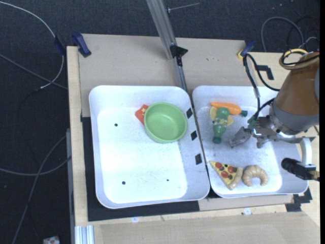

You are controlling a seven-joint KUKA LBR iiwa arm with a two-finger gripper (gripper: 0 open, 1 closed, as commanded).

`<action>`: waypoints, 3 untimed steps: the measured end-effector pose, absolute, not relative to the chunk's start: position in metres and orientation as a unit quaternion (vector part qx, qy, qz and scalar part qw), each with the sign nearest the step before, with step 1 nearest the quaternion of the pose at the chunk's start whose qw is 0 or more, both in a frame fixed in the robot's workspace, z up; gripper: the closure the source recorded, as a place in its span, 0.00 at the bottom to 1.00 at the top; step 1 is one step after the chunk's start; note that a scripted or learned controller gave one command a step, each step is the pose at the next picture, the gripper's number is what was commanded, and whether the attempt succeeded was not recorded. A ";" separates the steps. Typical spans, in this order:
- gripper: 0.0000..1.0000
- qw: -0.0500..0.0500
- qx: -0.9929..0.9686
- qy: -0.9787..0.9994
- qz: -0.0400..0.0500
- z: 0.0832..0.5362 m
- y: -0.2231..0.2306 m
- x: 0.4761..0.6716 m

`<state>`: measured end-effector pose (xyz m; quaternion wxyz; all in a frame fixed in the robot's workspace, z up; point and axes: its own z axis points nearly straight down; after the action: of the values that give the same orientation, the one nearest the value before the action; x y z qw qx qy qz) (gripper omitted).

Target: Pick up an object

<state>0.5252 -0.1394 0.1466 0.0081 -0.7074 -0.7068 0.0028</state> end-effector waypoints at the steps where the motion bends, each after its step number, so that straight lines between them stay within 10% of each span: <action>1: 0.00 0.009 -0.707 -0.707 0.003 0.092 -0.138 0.523; 2: 1.00 0.005 -0.708 -0.706 0.000 0.108 -0.138 0.526; 3: 1.00 -0.002 -0.707 -0.708 -0.003 0.174 -0.136 0.533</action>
<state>0.5326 -0.1364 0.1736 -0.0023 -0.7067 -0.7075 -0.0028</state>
